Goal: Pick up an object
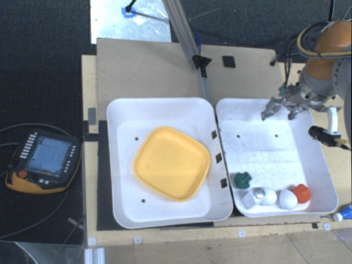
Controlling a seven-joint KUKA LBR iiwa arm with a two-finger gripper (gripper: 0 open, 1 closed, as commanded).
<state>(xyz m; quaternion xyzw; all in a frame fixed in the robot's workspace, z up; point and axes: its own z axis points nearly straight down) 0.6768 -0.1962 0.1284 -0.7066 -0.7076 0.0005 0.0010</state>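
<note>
Broadly, bench: a tan board carrying two shallow white bins side by side, their inner edges touching along a hinged seam.
Left bin: holds one yellow plate, a rounded square lying flat near the bin's middle, turned so its corners point roughly up, down, left and right; its longer diagonal runs from upper left to lower right.
Right bin: mostly bare white floor; its contents are gathered along the near wall at the lower edge.
Arm: grey with an orange band, reaching in from the right over the far right corner of the right bin.
Gripper: hangs over the upper part of the right bin, well apart from the small objects; two fingers stand spread apart with nothing between them.
Pendant: yellow-and-grey handheld controller on the dark floor left of the bench, screen facing up.
White ball: round, no long axis, touching the red object.
Red object: rounded, at the right end of the row.
Green object: small and lumpy, at the left end, slightly farther from the wall.
Grey block: tilted, just beside a small white piece.
</note>
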